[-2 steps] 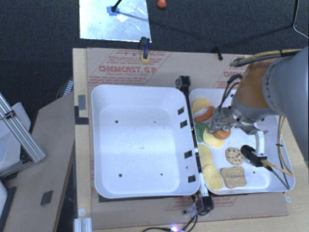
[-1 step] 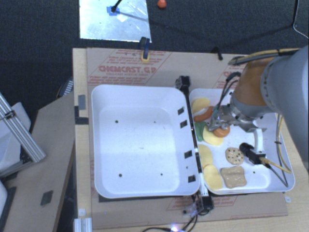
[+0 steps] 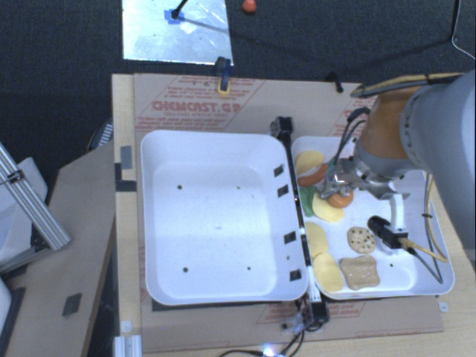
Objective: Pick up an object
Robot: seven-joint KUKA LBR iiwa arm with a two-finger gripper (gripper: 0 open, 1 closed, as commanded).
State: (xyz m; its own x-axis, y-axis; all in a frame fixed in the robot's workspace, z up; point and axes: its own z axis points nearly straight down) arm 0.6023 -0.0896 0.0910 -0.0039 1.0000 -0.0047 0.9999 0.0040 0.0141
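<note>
The arm (image 3: 416, 125) reaches in from the right, its gripper (image 3: 338, 183) low in the right bin (image 3: 420, 277), over the far cluster of toy food. Right under it sit an orange piece (image 3: 341, 198) and a yellow one (image 3: 327, 210), touching. I cannot tell whether the fingers are open or closed; the wrist hides them. Nearer lie a cookie (image 3: 361, 239), a tan slice (image 3: 361, 272) and two yellow rounds (image 3: 321, 255) by the divider. The left bin (image 3: 216, 222) sits beside it. To do this well, I'd say it should pick out the orange piece alone, centred between the fingers, and lift straight up so the neighbours don't drag along.
</note>
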